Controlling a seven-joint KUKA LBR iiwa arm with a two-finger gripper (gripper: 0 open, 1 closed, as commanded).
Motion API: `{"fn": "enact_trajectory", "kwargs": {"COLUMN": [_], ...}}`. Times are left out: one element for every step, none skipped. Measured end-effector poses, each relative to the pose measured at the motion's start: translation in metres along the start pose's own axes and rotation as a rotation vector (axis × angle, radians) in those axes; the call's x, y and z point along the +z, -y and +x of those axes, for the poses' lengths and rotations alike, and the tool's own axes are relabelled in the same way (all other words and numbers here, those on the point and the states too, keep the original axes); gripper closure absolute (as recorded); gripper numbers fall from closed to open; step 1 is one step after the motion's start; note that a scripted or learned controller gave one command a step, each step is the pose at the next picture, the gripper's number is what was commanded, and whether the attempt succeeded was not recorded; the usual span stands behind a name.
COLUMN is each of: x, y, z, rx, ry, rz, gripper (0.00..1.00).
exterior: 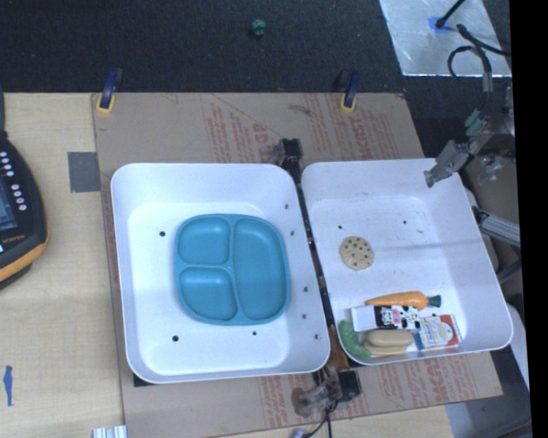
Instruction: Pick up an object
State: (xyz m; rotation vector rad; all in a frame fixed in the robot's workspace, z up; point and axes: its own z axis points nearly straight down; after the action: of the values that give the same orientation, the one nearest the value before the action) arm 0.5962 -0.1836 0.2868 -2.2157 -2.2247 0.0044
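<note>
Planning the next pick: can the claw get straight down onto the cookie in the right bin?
Probably yes. The cookie lies alone on bare bin floor, apart from the carrot and carton crowded at the near wall. The claw sits at the bin's far right corner with nothing between.

My right bin [459,250] lies open around the cookie [356,252], while carrot [403,300], carton [410,325] and bread roll [388,340] crowd its near wall.
</note>
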Motion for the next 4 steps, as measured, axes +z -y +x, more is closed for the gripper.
{"fn": "enact_trajectory", "kwargs": {"x": [0.065,0.133,0.196,0.157], "y": [-0.060,0.048,-0.025,-0.060], "z": [-0.028,-0.028,-0.017,0.041], "rx": [-0.003,-0.001,-0.002,-0.001], "ry": [0.001,0.000,0.000,-0.001], "rz": [0.001,0.002,0.001,-0.001], "gripper": [0.00,0.00,0.00,0.00]}}
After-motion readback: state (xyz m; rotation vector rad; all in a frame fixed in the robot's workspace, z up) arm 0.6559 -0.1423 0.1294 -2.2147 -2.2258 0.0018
